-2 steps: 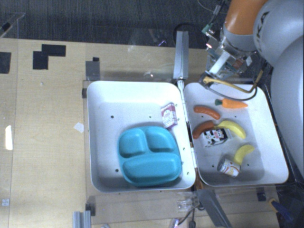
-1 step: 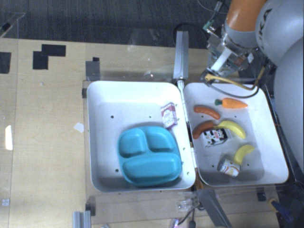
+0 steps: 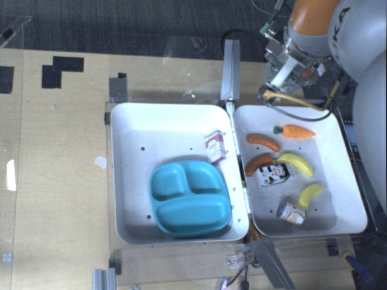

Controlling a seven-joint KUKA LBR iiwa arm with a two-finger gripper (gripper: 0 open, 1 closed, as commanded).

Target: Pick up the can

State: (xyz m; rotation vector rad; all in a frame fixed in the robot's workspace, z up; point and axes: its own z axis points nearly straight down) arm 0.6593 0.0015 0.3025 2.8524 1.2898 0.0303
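Note:
The can (image 3: pixel 291 213) is small and silver with a pale label. It lies on its side near the front of the right bin (image 3: pixel 344 162), just below a yellow lemon-shaped piece (image 3: pixel 310 194). My gripper (image 3: pixel 277 84) hangs over the far rim of the right bin, well behind the can and apart from it. Nothing shows in its grasp.
The right bin also holds a carrot (image 3: pixel 294 131), two sausages (image 3: pixel 263 141) (image 3: pixel 259 163), a banana (image 3: pixel 296 164) and a black-and-white carton (image 3: pixel 273 173). In the left bin (image 3: pixel 130 162) lie a blue divided tray (image 3: pixel 190 197) and a small red packet (image 3: pixel 214 146). A metal post (image 3: pixel 230 71) stands between the bins.

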